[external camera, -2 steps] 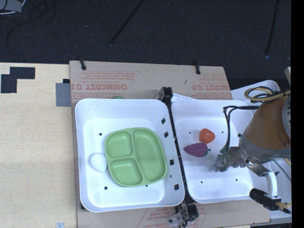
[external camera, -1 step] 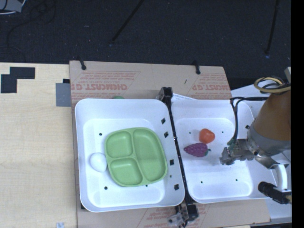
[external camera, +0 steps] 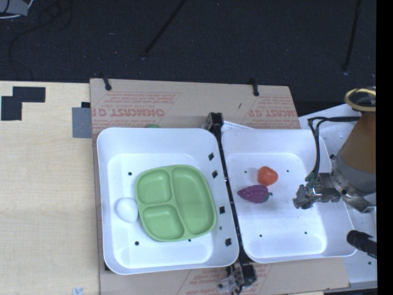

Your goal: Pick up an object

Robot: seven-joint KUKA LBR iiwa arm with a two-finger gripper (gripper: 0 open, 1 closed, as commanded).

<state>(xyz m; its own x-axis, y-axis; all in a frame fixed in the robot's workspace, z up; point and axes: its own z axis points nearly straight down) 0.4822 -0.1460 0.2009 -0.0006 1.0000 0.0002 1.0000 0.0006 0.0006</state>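
Starting at your left, the left bin (external camera: pixel 104 165) holds a white egg-shaped piece (external camera: pixel 127 209) near its left wall, touching or just beside a green divided plate (external camera: pixel 176 201) that takes up most of the floor. The plate has three compartments and you can see nothing lying in any of them.

Cross the black divider and you reach the right bin (external camera: pixel 288 244). Two small things lie close together in its upper middle: an orange-red round fruit (external camera: pixel 267 176) and, just below and to its left, a purple bunch of grapes (external camera: pixel 253 193) with a small green stem pointing right. They look to be touching or nearly so. Either would serve as your object; both rest on the bin floor.

Further right, the gripper (external camera: pixel 305 196) sits low at the right side of this bin, apart from the two fruits, with bare white floor between. At this size its metal parts run together, so you cannot tell how wide it stands, and nothing can be seen caught in it.

So judge the task as hardly begun: no object is lifted, and the approach, the closing and the raise all remain. The grapes are the nearer target.

As for writing, the brown cardboard (external camera: pixel 184 106) under the bins carries red print above them, upside down and mirrored from your vantage; it is too faint to read with confidence. More red lettering shows at the bottom edge, equally illegible.
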